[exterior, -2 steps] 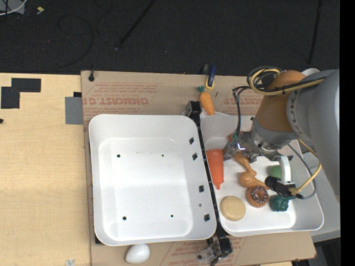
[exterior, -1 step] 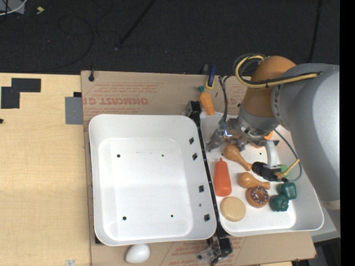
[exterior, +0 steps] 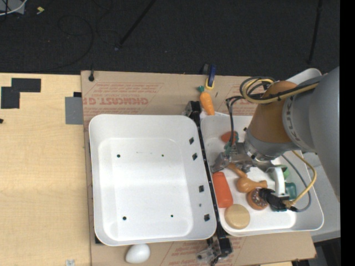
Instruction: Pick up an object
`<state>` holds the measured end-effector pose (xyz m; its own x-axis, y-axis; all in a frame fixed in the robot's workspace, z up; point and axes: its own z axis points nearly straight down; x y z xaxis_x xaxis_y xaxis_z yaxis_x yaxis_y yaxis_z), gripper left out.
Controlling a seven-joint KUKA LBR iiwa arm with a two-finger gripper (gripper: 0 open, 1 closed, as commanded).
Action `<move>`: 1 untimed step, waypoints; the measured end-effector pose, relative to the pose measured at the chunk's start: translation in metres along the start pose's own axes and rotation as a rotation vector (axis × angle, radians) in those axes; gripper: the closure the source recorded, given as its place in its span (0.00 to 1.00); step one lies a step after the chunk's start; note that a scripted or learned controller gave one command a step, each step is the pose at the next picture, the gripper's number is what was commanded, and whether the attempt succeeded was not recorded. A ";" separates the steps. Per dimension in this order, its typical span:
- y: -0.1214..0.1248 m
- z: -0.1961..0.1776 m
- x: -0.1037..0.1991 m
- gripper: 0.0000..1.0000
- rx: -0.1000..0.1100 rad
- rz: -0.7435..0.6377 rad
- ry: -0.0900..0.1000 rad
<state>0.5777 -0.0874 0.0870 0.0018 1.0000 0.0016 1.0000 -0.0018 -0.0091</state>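
Your claw [exterior: 226, 160] is down in the right bin [exterior: 310, 221]; honestly can't tell its state. The orange cylinder [exterior: 222, 189] just below lies lengthwise, top slightly left. The wrist hides the bin's middle.

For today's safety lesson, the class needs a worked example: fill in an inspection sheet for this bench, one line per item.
Surface: two shallow white bins, left bin and right bin, on a brown cardboard sheet.
Job's things: long orange cylinder, round tan disc, tan wooden pear-shaped piece, all in the right bin.
Clutter: white egg-shaped object outside, below the left bin.
Tool: tool low over the right bin; finger state unclear.
Cables: yellow and black loops at the wrist.
Surroundings: dark floor behind.
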 end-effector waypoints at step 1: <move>0.064 -0.108 0.083 0.00 -0.021 -0.008 -0.001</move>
<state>0.6428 -0.0045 0.1949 -0.0058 1.0000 0.0001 0.9999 0.0058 0.0124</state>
